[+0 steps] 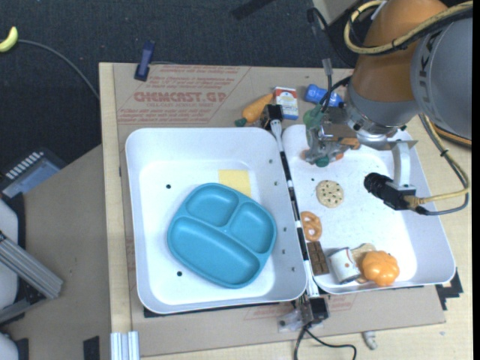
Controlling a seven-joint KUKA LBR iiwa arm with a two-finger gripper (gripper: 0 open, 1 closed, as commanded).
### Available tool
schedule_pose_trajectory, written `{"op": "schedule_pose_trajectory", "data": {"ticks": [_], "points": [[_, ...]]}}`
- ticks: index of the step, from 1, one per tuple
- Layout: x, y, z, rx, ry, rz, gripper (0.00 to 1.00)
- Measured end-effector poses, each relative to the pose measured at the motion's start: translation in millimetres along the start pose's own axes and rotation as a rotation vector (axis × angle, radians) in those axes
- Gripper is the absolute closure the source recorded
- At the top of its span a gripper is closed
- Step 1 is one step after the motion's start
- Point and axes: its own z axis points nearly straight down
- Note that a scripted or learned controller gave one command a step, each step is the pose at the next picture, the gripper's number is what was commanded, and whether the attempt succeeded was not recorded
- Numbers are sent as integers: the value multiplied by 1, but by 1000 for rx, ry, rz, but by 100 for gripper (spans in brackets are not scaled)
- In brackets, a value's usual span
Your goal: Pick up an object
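Observation:
My gripper [322, 150] reaches down into the back left corner of the right bin [427, 235], close to the divider. A small dark green thing [322, 159] sits right at its tip; whether it is gripped is unclear. Nearer the front of this bin lie a round cookie [329, 193], a pretzel [309, 224], a brown chocolate bar [318, 259], a small white cup [344, 265] and an orange fruit [377, 267]. The left bin [150, 163] holds a blue divided plate [220, 233] and a yellow cheese slice [235, 179].
A black cylinder [386, 190] on a white bracket hangs from the wrist over the right bin. Behind the bins on the cardboard lie an orange item [257, 108], a red and white box [285, 100] and a blue piece [315, 94]. A blue clip [144, 60] lies at the far left.

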Motion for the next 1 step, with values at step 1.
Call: {"op": "schedule_pose_trajectory", "data": {"ticks": [1], "points": [[53,-9,32,5,1,-1,100]]}}
